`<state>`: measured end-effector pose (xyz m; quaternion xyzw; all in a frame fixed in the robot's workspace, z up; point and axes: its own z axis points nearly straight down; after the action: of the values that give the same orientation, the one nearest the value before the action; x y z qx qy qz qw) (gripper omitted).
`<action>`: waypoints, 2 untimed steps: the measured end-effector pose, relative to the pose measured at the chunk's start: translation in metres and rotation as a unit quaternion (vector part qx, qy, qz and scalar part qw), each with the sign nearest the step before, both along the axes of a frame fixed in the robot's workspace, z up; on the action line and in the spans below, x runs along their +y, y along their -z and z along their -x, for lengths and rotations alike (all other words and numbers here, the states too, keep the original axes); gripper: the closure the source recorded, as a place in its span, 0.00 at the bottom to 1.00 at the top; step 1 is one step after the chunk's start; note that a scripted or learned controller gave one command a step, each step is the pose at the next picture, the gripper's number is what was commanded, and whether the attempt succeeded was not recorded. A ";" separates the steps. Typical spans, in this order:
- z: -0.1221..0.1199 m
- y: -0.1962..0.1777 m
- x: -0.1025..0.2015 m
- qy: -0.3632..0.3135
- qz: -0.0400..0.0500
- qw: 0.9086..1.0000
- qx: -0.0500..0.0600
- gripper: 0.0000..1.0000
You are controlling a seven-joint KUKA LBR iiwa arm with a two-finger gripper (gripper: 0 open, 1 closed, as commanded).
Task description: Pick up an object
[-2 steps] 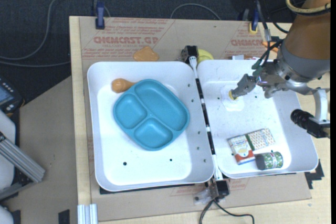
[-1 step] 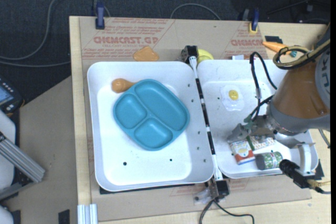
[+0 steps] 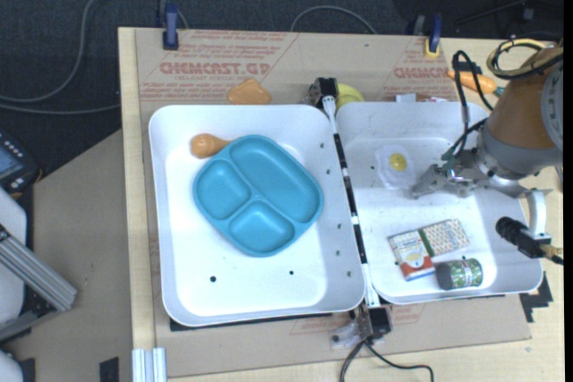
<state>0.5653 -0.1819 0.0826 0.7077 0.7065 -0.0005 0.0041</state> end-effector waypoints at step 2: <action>-0.075 -0.002 0.062 -0.004 -0.005 1.000 0.004 0.00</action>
<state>0.6405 -0.1202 0.0847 0.7052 0.7090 0.0001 -0.0026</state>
